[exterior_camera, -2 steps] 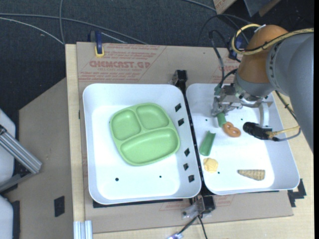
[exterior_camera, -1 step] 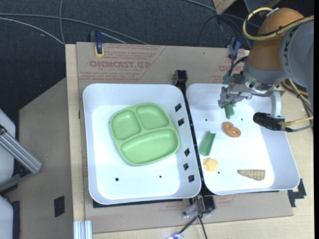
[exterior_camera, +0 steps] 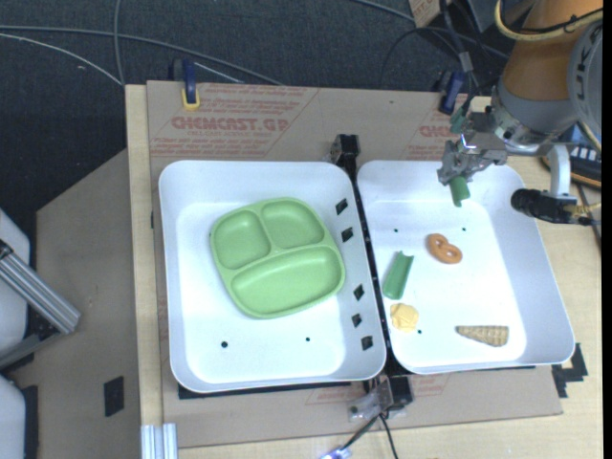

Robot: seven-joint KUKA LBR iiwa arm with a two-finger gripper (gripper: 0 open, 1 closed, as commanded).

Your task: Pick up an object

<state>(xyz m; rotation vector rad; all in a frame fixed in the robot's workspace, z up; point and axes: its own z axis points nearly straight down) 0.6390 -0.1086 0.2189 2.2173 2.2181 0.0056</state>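
Green divided plate point(exterior_camera: 277, 256) in left bin point(exterior_camera: 182, 285); right bin point(exterior_camera: 526, 295): pretzel point(exterior_camera: 444, 249), green block point(exterior_camera: 397, 274), yellow piece point(exterior_camera: 404, 317), cone point(exterior_camera: 483, 334). Gripper point(exterior_camera: 460, 185) fingers clamped on green piece point(exterior_camera: 460, 191).

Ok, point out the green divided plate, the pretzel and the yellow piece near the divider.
Green divided plastic plate point(exterior_camera: 277, 256): camera view, on its central ridge.
Small brown pretzel point(exterior_camera: 444, 249): camera view, on its middle.
Small yellow piece point(exterior_camera: 404, 317): camera view, on its top face.

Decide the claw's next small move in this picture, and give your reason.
Probably raise the claw slightly: a small green block sits right at its tip, over the far end of the right white bin, and a short lift would show whether it comes along.
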